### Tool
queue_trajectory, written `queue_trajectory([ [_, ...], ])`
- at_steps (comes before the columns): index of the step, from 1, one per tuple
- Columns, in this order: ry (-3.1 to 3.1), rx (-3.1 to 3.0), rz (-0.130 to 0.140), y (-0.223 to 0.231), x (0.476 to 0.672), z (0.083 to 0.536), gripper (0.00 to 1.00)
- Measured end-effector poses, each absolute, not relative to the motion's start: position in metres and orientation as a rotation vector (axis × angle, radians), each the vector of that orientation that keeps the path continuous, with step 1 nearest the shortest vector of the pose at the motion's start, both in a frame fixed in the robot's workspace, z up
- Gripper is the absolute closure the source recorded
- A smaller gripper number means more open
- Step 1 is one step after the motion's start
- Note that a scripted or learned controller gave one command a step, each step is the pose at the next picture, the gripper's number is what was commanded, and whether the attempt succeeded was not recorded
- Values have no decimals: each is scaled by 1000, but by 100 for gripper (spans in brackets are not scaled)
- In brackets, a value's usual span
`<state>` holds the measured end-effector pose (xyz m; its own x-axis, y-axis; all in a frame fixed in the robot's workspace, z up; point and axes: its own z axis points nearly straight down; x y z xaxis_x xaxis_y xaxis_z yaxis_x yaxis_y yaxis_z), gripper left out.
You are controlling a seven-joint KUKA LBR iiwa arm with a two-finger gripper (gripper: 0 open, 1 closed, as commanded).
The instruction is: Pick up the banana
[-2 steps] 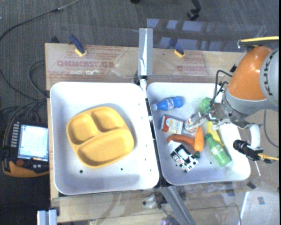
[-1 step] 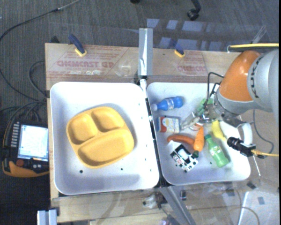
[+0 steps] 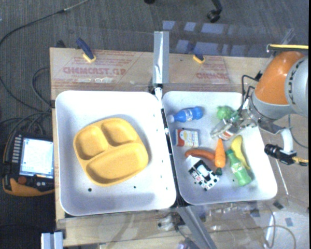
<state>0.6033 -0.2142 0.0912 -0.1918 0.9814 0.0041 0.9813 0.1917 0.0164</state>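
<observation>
**A:** Count and contents?

**B:** Two shallow white plastic bins side by side on the bench. Left white bin [image 3: 67,139] holds one item: a yellow three-compartment plastic tray [image 3: 111,150], sitting about in the middle, nothing visible in its compartments. Right white bin [image 3: 267,188] holds the clutter.

**A:** List the right one.

**B:** One blue plastic bottle with a white cap [image 3: 186,114] at the far left, lying on its side. One small red-and-white flat packet [image 3: 188,137] just near of it. One orange carrot-shaped toy [image 3: 220,152] standing roughly near-to-far, with one long red-orange pepper-shaped piece [image 3: 198,153] to its left, the two touching or overlapping. One black-and-white patterned small object [image 3: 205,174] at the near side. One green plastic bottle [image 3: 239,169] lying at the near right. One pale green lumpy object [image 3: 225,111] at the far side, can't identify it.

**A:** Banana?

**B:** One yellow banana [image 3: 238,146], right part of the right bin, just beside the green bottle's far end and right of the carrot.

**A:** Arm?

**B:** Grey arm with orange band comes in from the right. Metal two-finger gripper [image 3: 229,127] sits low over the right bin, just far-left of the banana. Whether it's released or clenched: cannot tell.
</observation>
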Motion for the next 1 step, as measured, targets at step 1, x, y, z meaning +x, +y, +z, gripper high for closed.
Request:
queue_trajectory([
  [1,2462,1933,25,-216,528,93,0],
])
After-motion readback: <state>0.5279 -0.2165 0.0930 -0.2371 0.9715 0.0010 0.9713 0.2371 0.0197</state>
